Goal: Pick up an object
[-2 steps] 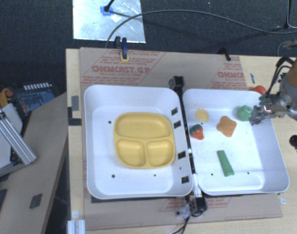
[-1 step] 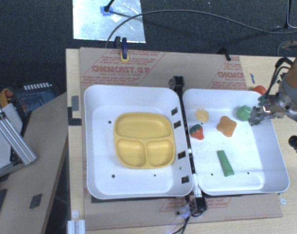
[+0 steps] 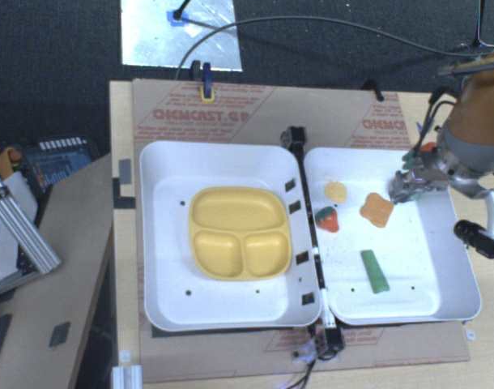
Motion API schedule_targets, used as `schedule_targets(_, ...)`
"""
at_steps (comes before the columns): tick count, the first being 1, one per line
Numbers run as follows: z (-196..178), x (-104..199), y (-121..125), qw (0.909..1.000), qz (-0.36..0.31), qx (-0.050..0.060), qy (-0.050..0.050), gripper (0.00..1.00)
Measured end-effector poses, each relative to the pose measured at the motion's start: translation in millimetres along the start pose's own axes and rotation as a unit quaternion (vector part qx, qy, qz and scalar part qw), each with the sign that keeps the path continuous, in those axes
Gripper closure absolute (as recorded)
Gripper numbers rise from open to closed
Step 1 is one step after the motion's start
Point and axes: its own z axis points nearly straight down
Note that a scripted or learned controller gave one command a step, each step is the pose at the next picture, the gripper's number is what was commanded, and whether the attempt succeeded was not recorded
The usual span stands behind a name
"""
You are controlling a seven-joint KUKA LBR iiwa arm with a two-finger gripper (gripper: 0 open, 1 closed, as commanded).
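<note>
The green stick point(image 3: 374, 271) lay nearest the camera, down in the right bin point(image 3: 441, 298), below the orange piece point(image 3: 377, 210). The tool point(image 3: 399, 186) hung just right of that orange piece, pretty much at its edge; couldn't tell if it was clenched or released. A red-and-green bit point(image 3: 327, 218) and a pale yellow bit point(image 3: 336, 191) sat left of the orange piece. Over in the left bin point(image 3: 162, 217) was a yellow divided tray point(image 3: 239, 232).

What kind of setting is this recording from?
Most likely a robotics lab bench for pick-up trials: two white bins sit side by side on a board, toy food such as a green block lies in one, and cables run across dark carpet.
</note>
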Motion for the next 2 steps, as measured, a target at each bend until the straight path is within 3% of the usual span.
schedule_targets(2, -9.5, 94.9, 23.3, 1.0, 0.0, 0.0, 0.0, 1.0)
